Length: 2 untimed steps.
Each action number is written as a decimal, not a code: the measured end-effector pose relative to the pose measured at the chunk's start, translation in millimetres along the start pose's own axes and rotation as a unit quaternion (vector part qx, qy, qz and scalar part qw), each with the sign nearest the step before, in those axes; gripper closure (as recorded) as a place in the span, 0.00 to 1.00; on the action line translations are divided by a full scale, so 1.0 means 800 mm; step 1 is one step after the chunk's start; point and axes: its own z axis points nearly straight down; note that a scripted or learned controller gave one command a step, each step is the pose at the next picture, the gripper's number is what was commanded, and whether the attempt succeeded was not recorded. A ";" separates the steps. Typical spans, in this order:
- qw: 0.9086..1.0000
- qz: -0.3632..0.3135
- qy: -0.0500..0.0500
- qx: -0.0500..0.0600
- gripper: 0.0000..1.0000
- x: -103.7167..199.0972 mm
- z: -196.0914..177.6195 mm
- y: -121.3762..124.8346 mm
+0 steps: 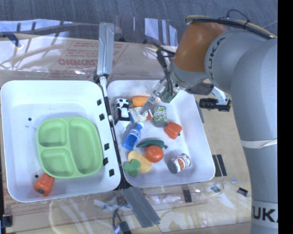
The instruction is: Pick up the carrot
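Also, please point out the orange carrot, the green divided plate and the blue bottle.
orange carrot (139, 101), camera view, middle of its visible body.
green divided plate (68, 146), camera view, ridge between compartments.
blue bottle (132, 137), camera view, its body.

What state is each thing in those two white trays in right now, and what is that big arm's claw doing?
gripper: low in the right bin, right beside the carrot
carrot: lying flat, not lifted
blue bottle: lying on its side
can: tipped on its side
green jar: looks upright
tomato: resting against a dark green vegetable
green tray: flat in the left bin
orange pepper: lying in the left bin's near corner
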 end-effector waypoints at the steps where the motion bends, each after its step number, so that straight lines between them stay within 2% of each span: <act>1: 1.000 -0.002 0.000 0.000 1.00 0.000 -0.012 0.001; 2: 0.990 0.142 -0.002 -0.002 1.00 -0.009 -0.095 -0.046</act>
